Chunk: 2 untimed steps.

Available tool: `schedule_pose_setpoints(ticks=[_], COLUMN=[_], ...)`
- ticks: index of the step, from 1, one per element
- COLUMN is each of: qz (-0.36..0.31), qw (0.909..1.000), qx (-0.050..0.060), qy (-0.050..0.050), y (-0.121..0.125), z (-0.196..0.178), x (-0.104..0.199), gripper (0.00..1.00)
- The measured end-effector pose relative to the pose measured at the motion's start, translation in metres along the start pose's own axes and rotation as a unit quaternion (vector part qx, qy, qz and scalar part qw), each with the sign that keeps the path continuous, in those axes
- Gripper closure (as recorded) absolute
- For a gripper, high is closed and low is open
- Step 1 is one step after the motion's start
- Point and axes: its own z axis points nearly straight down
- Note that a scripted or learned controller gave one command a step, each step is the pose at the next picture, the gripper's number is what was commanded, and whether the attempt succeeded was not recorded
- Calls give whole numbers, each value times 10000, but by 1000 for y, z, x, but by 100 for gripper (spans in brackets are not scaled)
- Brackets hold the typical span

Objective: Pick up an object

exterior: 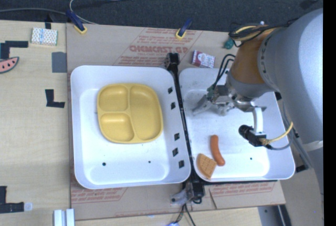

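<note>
At the lower edge of the right bin [273, 170] lies a waffle-patterned cracker [206, 165], with a toy hot dog [217, 150] just up and right of it. Higher in the frame, well apart from both, the gripper [202, 105] hangs with fingers slightly parted, holding nothing. The left bin [84, 130] holds a yellow divided plate [129, 113].

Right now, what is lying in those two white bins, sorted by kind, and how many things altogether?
Yellow plastic divided plate, left bin: 1
Orange-red toy sausage, right bin: 1
Tan waffle-patterned toy cracker, right bin: 1
Total: 3
</note>
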Motion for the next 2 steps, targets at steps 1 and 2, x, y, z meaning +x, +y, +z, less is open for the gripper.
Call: schedule_pose_setpoints(ticks=[1,2], qz=[-4,-3], qw=[10000,10000], qx=[8,8], qy=[4,1], y=[0,0], z=[-9,-9], x=[1,0], gripper=[100,0])
